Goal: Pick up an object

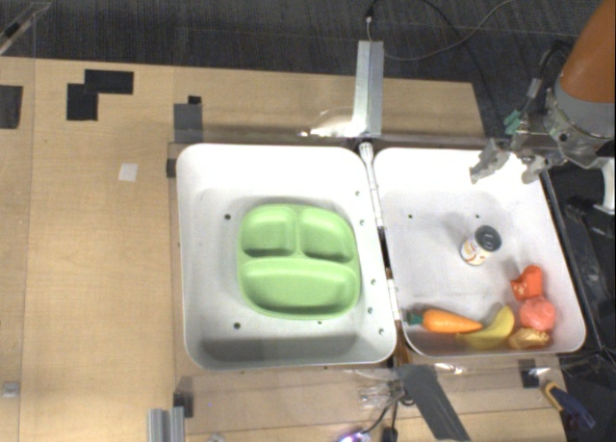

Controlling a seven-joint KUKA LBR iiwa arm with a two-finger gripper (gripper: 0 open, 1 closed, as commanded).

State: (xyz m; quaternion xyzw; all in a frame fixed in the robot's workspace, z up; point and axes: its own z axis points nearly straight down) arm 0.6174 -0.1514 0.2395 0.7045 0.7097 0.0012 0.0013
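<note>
Orange carrot (450, 321) is lying at six o'clock in the right bin (423, 190), touching a yellow banana (493, 326); red pieces (532, 300) are sitting at five o'clock. Gripper (505, 166) is hovering at one o'clock, fingers spread, pinching nothing. Green divided plate (298, 259) is resting in the left bin (207, 238).

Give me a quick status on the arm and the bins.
Two-finger gripper open, nothing between its fingers, above right white bin's far edge. Orange carrot, yellow banana, small jar lying untouched. Green divided plate in left bin.
</note>
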